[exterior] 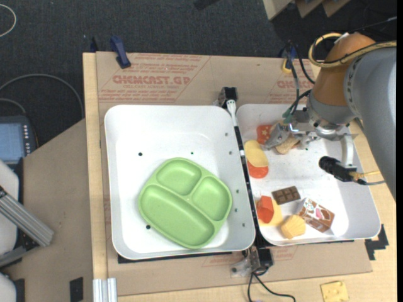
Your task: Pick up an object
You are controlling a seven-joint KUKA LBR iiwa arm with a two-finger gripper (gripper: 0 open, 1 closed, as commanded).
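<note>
Currently, the arm (356, 74) enters from the right of the frame and bends down into the upper part of the right bin (360, 197). The gripper (281, 138) sits low over the bin floor near the bin's upper left corner. Its state, apart or together, cannot be told from this view, and no item is seen clamped in it. A tan piece (289, 147) lies directly at the gripper tip, partly covered by it, on the side toward the lower right of the frame; whether the two touch cannot be told. A red piece (264, 132) lies just beside the gripper, to its left. A yellow-and-orange piece (255, 158) lies below and left of the gripper, against the bin's left wall. The other items are well apart from the gripper, in the lower half of the right bin: a brown bar (286, 195) near the centre, an orange wedge (265, 210) at lower left, a yellow block (293, 226) beside the wedge, and a brown packet (317, 215) to the right of the block. The left bin (126, 137) holds a green plate (184, 201) with three compartments, lying flat in the lower middle of that bin.
</note>
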